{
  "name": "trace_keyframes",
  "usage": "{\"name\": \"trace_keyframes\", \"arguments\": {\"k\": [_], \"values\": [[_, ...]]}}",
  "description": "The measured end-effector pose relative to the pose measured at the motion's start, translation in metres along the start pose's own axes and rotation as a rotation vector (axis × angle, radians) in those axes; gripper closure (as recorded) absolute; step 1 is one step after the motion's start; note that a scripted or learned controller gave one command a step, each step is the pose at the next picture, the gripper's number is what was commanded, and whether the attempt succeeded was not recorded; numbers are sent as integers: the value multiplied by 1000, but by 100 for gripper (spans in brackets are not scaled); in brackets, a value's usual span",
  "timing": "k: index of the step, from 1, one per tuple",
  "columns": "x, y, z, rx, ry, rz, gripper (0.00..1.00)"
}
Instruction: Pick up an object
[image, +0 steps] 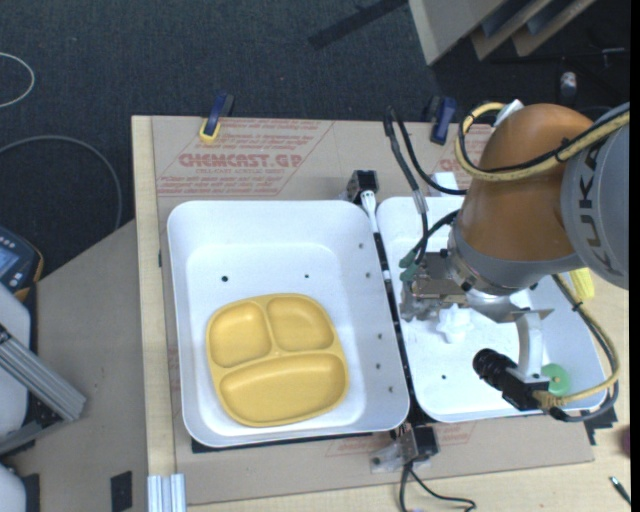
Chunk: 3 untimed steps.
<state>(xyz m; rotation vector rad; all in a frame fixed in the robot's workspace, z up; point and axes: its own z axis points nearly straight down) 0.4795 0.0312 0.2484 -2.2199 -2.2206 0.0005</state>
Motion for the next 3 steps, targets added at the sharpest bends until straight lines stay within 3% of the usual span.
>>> {"name": "trace_keyframes", "arguments": {"k": [1,2,3], "values": [[14,1,-148,-20,2,-5,100],[-14,0,-205,-11,-1,3,100],[58,19,-71,12,-2,-7,100]]}}
